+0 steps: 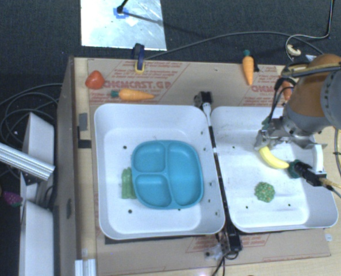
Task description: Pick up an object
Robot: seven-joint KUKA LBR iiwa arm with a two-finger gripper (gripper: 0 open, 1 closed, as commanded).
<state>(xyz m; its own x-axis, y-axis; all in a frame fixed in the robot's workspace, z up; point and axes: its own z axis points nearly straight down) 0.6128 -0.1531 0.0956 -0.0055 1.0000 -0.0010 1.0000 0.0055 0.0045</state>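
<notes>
Nearest the camera, in the right bin (pixel 325 214), sits a green broccoli-like piece (pixel 265 191), alone on the white floor, well apart from the gripper. Just past it you've got the banana (pixel 272 158), the likely target: it lies flat w/ its long axis slanting from upper left to lower right, upper end tucked right under the gripper (pixel 269 141). So the banana runs down and right from the fingertips; they're at its end, not its middle. You'd want to shift toward the banana's center & turn the wrist so the jaws cross the long axis, else it may pivot or slip out. That's a judgement, not a thing seen.

Fingers: can't tell if open or closed; they're small and dark against the wrist, and nothing shows clearly between them. Don't count this as a hold.

Arm pose: it reaches in from the right, bent down steeply over the right bin's far half, orange band (pixel 305 94) above the wrist, gripper low near the bin floor. A dark connector and cable (pixel 305 173) hang beside the banana's lower end.

Left bin (pixel 110 154): blue divided plate (pixel 166 174), green piece (pixel 127 183) touching its left edge.

Farther back on the cardboard: carrot (pixel 135 95), tomato (pixel 95 80), 2nd carrot (pixel 248 68).
</notes>
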